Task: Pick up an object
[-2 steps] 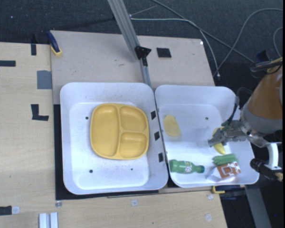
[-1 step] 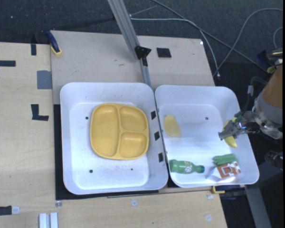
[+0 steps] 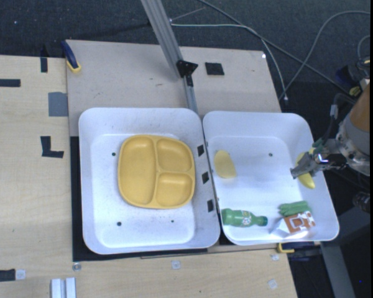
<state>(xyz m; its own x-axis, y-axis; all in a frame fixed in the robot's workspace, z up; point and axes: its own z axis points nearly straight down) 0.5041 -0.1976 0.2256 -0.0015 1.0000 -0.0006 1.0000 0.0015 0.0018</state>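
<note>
Gripper [image 3: 303, 169] hovered at the right bin's [image 3: 261, 120] right wall, touching a small yellow object [image 3: 307, 180], grip state unclear from here, green bottle [image 3: 242, 218] and orange-white packet [image 3: 296, 223] nearby, yellow divided plate [image 3: 156, 171] in left bin [image 3: 99, 166].

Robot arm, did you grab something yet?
Done: the gripper has reached the right bin's right edge, right above a small yellow thing. In hand: nothing is visibly between its fingers. Left: gripping and lifting. The green bottle, the packet and the yellow plate lie untouched.
</note>
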